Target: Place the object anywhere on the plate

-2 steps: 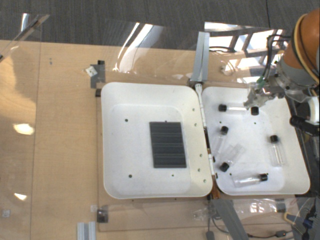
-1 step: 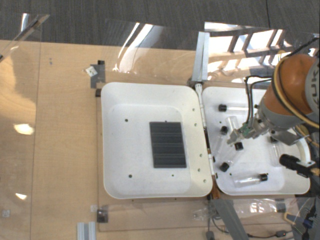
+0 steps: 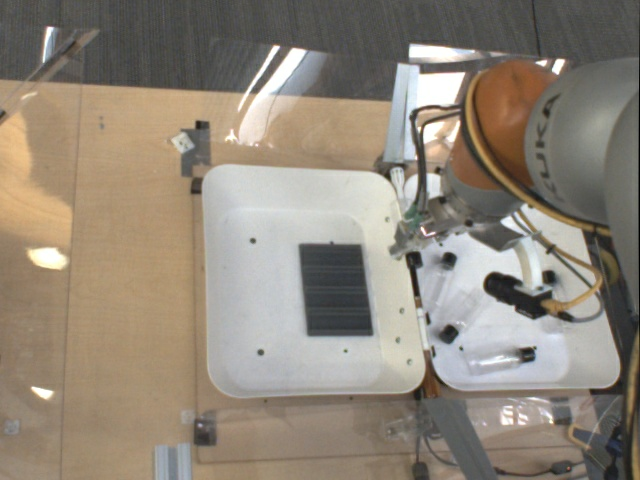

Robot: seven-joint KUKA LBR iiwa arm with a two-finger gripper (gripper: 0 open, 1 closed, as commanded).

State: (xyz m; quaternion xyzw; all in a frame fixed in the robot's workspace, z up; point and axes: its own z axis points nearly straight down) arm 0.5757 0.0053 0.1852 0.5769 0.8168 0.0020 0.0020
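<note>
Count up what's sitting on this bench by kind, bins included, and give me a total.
Shallow white plastic bins: 2
Dark grey ribbed rectangular plate: 1
Small clear tubes with black caps: 3
Total: 6

A robotics lab; industrial arm [image 3: 590, 138] over a plywood bench [image 3: 110, 268]; two white bins [image 3: 230, 298]; grey carpet [image 3: 250, 8].

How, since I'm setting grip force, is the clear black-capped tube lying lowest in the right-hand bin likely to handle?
The clear tube lies on its side and looks round, so a push would probably roll it. Its see-through, glossy wall suggests it is light and possibly slippery.
</note>
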